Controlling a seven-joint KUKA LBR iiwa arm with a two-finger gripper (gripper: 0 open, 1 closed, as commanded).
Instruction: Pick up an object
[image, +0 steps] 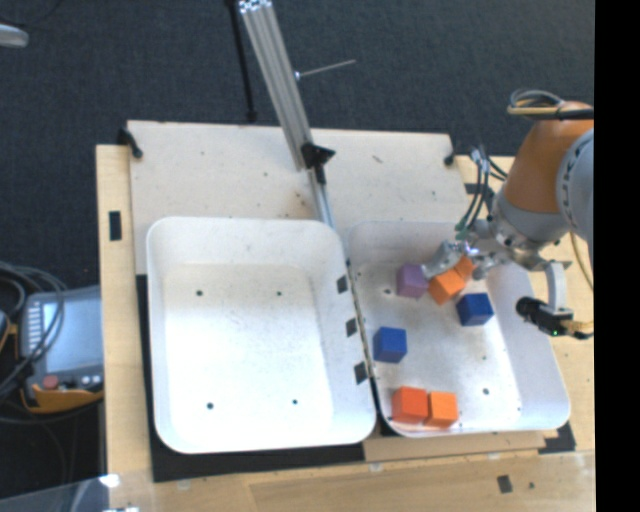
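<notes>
From my remote station I see the arm (545, 180) reaching in from the right over the right bin (535, 395), its orange band above the wrist. The gripper (455, 268) sits low over the upper part of that bin. An orange block (447, 285) lies directly at its tip, and the fingers (440, 266) appear closed on the orange block, one grey finger lying against its upper left side; the far finger is hidden behind the block and wrist.

Orange block: roughly cube-like, so no clear long axis. It is turned about a diagonal to the bin walls, one corner pointing toward the lower left. I cannot tell whether it is lifted or touching the bin floor.

Right bin contents:
- purple block (411, 281), just left of the orange block, nearly touching it
- blue block (474, 309), just beside the orange block at lower right
- second blue block (390, 344), near the bin's left wall, apart from the rest
- two orange blocks (424, 405) side by side, touching, along the near wall, their shared long axis running left to right

Left bin (160, 330): white floor with a few dark specks.

Both bins rest side by side on the tabletop (220, 170), and a slanted metal post (285, 90) rises behind them.
</notes>
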